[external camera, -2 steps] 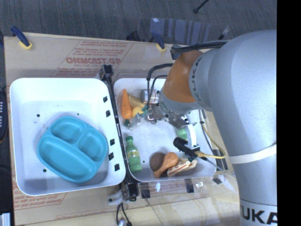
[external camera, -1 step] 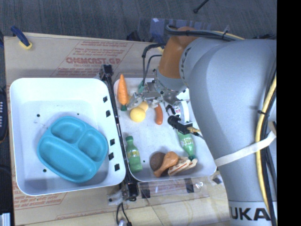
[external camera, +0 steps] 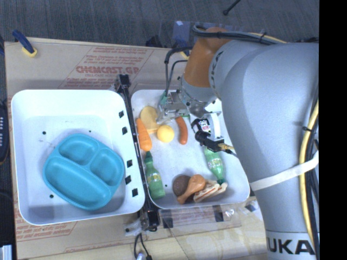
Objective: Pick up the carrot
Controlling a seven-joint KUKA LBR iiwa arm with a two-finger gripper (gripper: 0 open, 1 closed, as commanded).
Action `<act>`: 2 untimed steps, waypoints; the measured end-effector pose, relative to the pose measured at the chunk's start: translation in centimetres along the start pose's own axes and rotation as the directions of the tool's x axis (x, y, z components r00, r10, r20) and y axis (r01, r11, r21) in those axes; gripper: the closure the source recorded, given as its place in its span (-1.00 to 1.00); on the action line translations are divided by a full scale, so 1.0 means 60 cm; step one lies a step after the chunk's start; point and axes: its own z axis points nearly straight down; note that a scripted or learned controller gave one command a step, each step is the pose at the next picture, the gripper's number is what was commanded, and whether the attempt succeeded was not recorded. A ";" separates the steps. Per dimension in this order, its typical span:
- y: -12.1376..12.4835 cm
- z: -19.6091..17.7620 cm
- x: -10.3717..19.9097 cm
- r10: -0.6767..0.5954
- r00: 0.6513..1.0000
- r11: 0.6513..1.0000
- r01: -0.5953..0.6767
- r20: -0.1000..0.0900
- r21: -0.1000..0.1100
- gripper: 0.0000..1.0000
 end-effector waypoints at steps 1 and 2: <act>0.029 -0.162 0.195 0.205 0.979 0.978 -0.205 -0.007 -0.029 1.00; -0.142 -0.254 0.329 0.322 0.947 0.946 -0.322 -0.009 -0.022 1.00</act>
